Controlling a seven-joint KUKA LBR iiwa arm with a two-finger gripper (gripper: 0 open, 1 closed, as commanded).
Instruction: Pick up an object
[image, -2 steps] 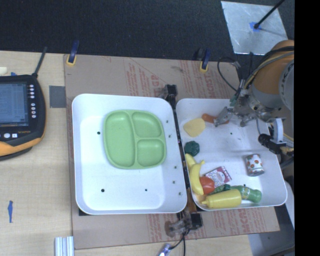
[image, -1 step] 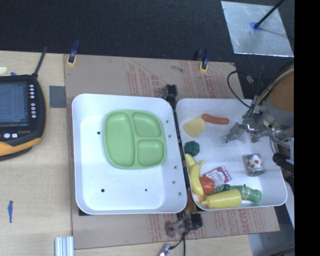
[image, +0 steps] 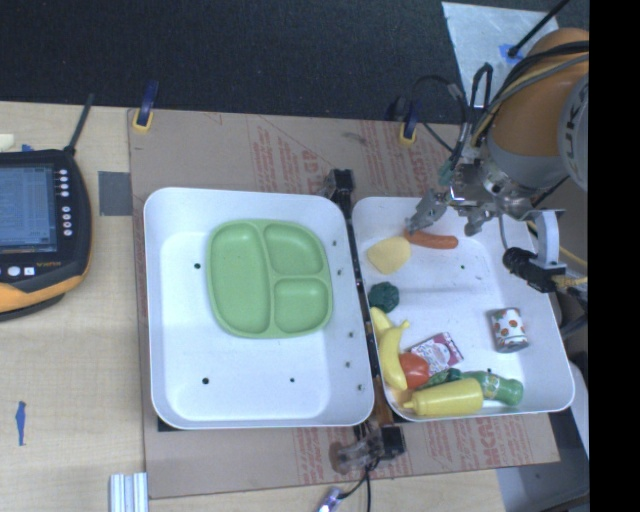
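Two shallow white bins side by side on a cardboard-covered bench. Left bin (image: 180, 390): a single green divided plate (image: 268, 277) with three compartments, lying flat toward the far half, nothing on it. Right bin (image: 545, 350): a small heap of toy food and oddments. Near the far rim, a pale yellow lemon (image: 389, 254) with an orange carrot (image: 433, 240) just beside it, to its right. A little nearer, a dark green broccoli piece (image: 384, 296) close to the left wall. Below that, a yellow banana (image: 390, 345) along the left wall, touching a red tomato-like piece (image: 415, 370) and a red-and-white packet (image: 436, 352). Along the near rim, a yellow bottle (image: 448, 401) lying on its side against a green vegetable (image: 495, 386). Well apart, toward the right wall, a small tin (image: 508, 328) with red spots, tipped over. Gripper (image: 452, 208) poised over the far end of the right bin, right above the carrot, fingers spread apart, nothing between them. Off to the left of the bins, a black-and-orange control pendant (image: 38, 230) resting on the bench
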